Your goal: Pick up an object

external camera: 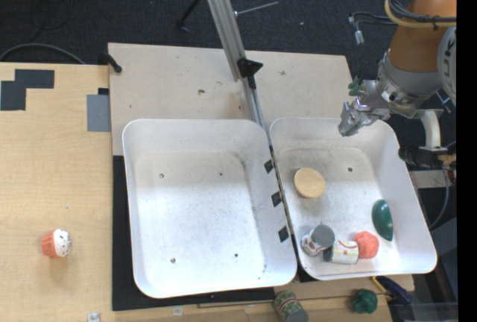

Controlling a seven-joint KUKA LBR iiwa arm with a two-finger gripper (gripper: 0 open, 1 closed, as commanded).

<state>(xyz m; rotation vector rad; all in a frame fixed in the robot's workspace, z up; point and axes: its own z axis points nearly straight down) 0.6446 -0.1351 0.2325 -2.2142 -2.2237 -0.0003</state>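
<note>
**Gripper above the right bin's far edge, 5 objects below**

Camera view: you have 2 white bins side by side. The left bin [194, 201] shows bare white floor. The right bin [402, 186] holds a round tan disc [309, 182] near its middle, lying flat with no long axis. Along the near wall sit a grey cup [323, 236], a white cup [344, 252] on its side and a red-orange ball [367, 244], all crowded together. A dark green piece [382, 218] lies by the right wall, its long axis running roughly near to far. The gripper [350, 123] hangs over the bin's far edge, well apart from every object; you cannot tell how its fingers are set.
</note>
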